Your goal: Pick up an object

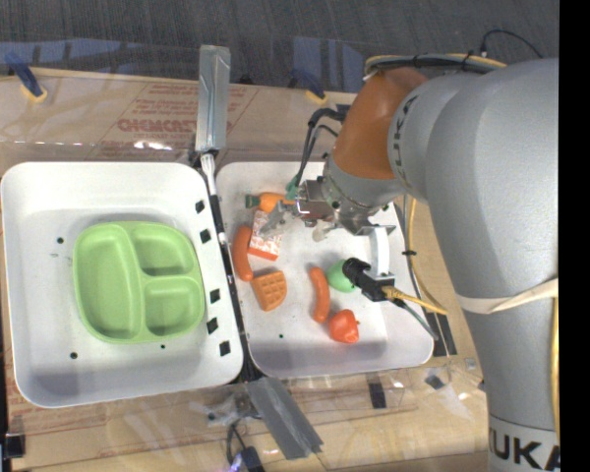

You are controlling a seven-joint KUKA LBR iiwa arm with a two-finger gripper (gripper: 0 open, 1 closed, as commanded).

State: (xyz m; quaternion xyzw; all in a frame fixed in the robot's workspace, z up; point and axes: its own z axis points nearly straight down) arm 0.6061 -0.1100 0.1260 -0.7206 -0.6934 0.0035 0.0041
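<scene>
The gripper (310, 209) is hung beside the little carton (266, 236) to grab it; its grip cannot be told.

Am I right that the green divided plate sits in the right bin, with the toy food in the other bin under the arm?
Not quite: the camera view shows the green divided plate in the left bin. The toy food, such as the waffle and sausage, lies in the right bin under the arm.
</scene>
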